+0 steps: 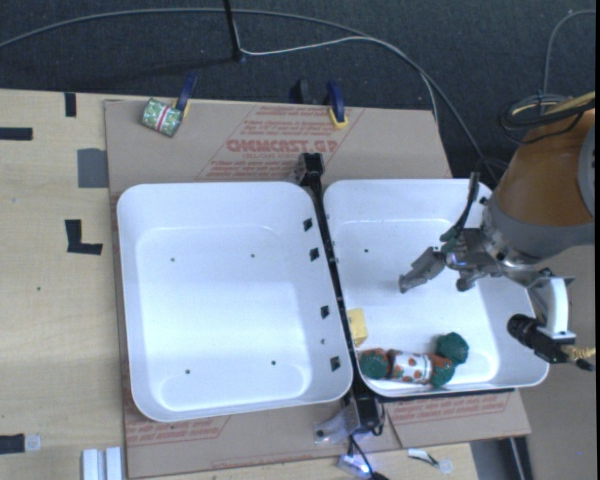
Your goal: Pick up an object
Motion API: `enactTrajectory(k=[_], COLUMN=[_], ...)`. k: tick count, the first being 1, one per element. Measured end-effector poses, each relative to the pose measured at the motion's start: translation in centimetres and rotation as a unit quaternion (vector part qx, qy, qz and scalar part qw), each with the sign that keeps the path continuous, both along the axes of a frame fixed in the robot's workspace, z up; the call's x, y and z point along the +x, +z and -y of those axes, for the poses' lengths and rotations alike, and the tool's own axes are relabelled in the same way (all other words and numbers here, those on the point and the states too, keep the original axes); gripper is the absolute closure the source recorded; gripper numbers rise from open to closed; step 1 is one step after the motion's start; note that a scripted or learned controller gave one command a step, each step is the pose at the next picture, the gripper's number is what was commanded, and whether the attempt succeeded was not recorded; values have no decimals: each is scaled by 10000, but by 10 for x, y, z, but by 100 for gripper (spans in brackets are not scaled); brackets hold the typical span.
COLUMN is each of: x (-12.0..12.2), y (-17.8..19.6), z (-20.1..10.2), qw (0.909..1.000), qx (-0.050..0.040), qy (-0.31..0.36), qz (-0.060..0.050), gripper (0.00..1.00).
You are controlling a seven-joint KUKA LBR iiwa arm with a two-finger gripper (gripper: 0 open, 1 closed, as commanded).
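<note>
Fingers (442, 273) spread open, holding nothing, over right bin (400, 203) w/ toys (415, 363) near front

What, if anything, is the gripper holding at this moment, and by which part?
Nothing is held: the gripper hangs open above the right bin, apart from the objects near its front wall.

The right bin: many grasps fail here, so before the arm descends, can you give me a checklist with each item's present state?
1. Objects within the right bin: ok; a green round object, a white red-spotted object, a green piece and a yellow block lie near its front wall.
2. Gripper over those objects: not ok; it sits farther back, mid-bin.
3. Gripper free of any object: ok.
4. Fingers spread for a grasp: ok.
5. Targets separated: not ok; the white and green items touch.
</note>
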State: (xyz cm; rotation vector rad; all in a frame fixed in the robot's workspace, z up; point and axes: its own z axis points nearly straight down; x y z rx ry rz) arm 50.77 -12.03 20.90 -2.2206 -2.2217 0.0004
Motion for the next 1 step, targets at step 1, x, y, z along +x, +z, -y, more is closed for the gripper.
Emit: enactTrajectory(k=[1], x=[7], y=[-58], z=[64], qw=[10000], qx=[4], qy=[-24], qz=[-25], gripper=[0])
